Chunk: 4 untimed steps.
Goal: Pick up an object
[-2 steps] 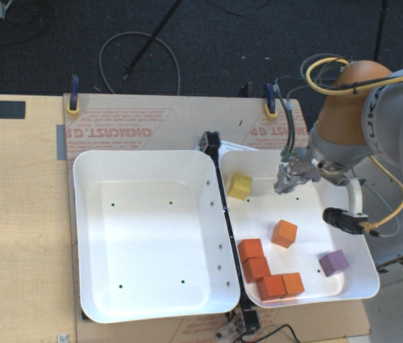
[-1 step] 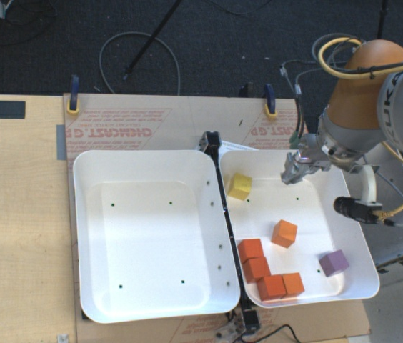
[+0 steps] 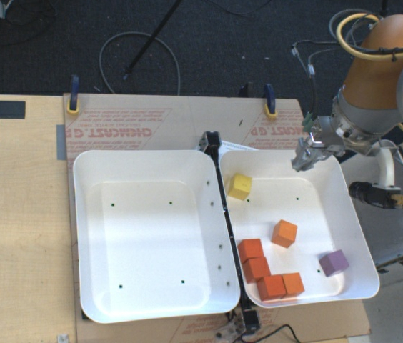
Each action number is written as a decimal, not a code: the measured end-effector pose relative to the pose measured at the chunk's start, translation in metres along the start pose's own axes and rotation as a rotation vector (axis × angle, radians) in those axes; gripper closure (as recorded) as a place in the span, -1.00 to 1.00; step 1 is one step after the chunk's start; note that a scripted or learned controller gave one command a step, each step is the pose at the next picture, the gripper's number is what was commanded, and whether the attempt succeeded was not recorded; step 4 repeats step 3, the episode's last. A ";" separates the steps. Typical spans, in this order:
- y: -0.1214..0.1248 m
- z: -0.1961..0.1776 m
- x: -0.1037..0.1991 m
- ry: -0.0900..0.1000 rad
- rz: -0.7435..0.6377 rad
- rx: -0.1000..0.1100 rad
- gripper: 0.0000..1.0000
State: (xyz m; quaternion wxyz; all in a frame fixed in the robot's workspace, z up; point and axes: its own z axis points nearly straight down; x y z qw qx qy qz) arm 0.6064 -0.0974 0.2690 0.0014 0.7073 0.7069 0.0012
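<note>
The pincer (image 3: 306,157) hangs over the far right corner of the right bin (image 3: 355,224), and I cannot tell how it is set. Down in that bin, the yellow cube (image 3: 241,186) sits near the far left corner, the orange cube (image 3: 284,233) in the middle, the purple cube (image 3: 334,263) by the near right corner, and an orange L-shaped piece (image 3: 267,271) runs along the near left side

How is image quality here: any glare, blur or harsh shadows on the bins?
Camera view: even, soft light; the right bin and left bin look bright but not blown out; the yellow cube is sharp with a faint shadow; the gripper looks slightly soft.
</note>
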 end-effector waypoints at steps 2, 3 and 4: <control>-0.015 0.026 0.098 0.001 -0.003 0.005 1.00; -0.025 0.041 0.149 0.001 -0.004 0.005 1.00; -0.025 0.041 0.149 0.001 -0.004 0.005 1.00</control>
